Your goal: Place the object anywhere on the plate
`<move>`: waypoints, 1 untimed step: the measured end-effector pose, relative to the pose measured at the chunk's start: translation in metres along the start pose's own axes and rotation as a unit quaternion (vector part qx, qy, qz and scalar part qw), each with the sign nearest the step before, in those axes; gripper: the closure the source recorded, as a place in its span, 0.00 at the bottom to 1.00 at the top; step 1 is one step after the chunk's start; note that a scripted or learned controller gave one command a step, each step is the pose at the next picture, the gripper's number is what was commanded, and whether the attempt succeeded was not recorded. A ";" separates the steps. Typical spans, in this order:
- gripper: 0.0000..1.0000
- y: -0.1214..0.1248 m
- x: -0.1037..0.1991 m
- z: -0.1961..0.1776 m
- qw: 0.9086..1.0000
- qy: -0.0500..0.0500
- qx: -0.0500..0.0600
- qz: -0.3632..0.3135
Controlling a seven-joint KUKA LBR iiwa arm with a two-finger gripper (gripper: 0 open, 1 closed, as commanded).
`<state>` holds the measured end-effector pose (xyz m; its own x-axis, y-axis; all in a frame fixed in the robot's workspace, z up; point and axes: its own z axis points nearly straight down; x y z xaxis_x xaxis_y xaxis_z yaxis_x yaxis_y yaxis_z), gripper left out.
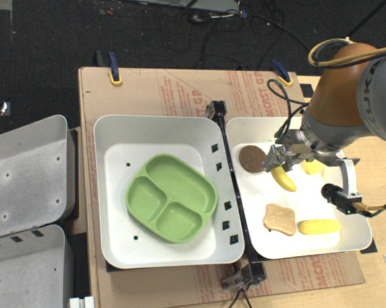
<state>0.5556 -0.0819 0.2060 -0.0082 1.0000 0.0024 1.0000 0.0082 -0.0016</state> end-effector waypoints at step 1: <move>1.00 0.001 0.044 -0.005 1.000 0.000 -0.001 0.001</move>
<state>0.5566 -0.0382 0.2108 -0.0071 1.0000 0.0015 1.0000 0.0071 -0.0005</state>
